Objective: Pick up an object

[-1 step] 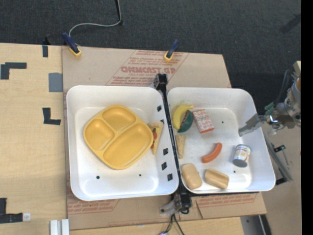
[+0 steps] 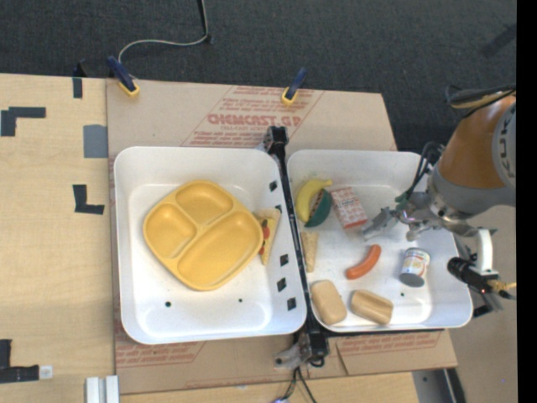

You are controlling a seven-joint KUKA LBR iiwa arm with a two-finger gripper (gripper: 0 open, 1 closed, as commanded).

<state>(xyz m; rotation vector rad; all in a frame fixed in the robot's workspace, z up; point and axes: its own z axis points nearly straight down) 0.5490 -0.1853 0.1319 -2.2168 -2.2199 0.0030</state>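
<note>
Tool [image 2: 393, 217]: low inside the right bin [image 2: 382, 159], above the sausage [image 2: 363, 261]; whether spread or pinching, I cannot tell
Likely target: sausage, lying free

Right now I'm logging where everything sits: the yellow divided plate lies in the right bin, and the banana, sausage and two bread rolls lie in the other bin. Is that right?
Not quite. The camera view shows the yellow divided plate in the left bin, not the right. The banana, sausage and two bread rolls do lie in the other bin, the right one.
</note>
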